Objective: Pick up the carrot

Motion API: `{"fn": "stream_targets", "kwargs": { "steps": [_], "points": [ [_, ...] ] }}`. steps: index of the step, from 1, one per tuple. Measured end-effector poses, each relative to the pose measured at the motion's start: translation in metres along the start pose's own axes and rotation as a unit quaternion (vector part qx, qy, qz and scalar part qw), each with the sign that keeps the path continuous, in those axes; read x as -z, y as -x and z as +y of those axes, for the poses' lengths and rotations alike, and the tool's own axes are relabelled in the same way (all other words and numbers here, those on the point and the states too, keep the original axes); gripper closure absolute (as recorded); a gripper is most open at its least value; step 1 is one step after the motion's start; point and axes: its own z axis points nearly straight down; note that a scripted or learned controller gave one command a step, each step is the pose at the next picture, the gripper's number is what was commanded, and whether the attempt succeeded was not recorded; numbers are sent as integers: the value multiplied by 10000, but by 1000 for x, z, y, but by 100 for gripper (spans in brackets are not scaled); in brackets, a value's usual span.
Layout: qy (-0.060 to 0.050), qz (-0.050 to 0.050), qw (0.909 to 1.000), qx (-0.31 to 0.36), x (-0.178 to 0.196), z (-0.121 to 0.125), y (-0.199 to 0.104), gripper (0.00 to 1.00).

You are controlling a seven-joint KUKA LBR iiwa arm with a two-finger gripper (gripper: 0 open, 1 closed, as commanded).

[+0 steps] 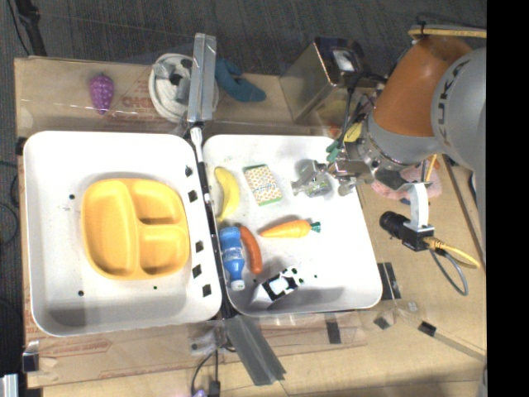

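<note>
So the carrot (286, 229) is lying on its side on the floor of the right bin (351, 275), about in the middle, orange body pointing left and the little green top pointing right. Nothing is touching it.

The gripper (312, 180) hangs farther back in the same bin, up and to the right of the carrot and clear of it. Its fingers look spread a bit, with nothing pinched between them. The grey arm (430, 89) with the orange band comes in from the right, over the bin's far right corner.

Around the carrot: a green patterned card or box (263, 183) sits farther back and to the left, with a banana (226, 190) just left of that, near the divider. Nearer and left of the carrot there's a reddish sausage-looking thing (251, 249) right beside a blue bottle (232, 256). A black and white toy (281, 284) sits at the near edge.

The left bin (50, 164) holds a yellow divided tray (135, 226). Out on the bench, behind the bins, there's a purple thing (102, 91) and a blue cloth (237, 83).
</note>
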Motion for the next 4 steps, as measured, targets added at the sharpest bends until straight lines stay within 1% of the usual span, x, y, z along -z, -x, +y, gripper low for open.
{"fn": "stream_targets", "kwargs": {
  "steps": [1,2,3,4],
  "points": [
    [25,-12,10000,-56,-146,-10,20,0],
    [12,3,9991,414,-146,-77,19,0],
    [7,6,9976,699,-147,-86,1,0],
    [13,0,9973,730,-137,-84,1,100]
  ]
}}
